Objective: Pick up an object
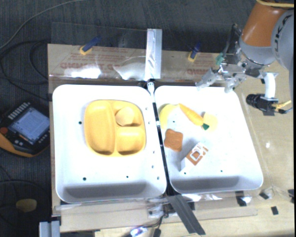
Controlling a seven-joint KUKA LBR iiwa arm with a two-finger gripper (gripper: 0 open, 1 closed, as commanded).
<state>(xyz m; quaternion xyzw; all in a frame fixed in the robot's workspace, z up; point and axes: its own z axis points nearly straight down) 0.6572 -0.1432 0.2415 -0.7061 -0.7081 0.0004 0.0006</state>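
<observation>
From above, two shallow white plastic bins sit side by side on the table. The left bin point(69, 181) holds one glossy yellow divided tray point(113, 127) with a round tan piece point(125, 115) in one compartment. The right bin point(237, 167) holds four small things near its left half: a yellow-orange carrot-shaped toy point(191, 115) with a green tip, a pale yellow rounded piece point(166, 113), a flat orange-brown block point(173, 140), and a small white-and-orange box point(197, 154). The grey arm point(266, 28) with its orange band hangs over the right bin's far right corner; its pincer point(221, 80) is spread, pinching nothing.
</observation>
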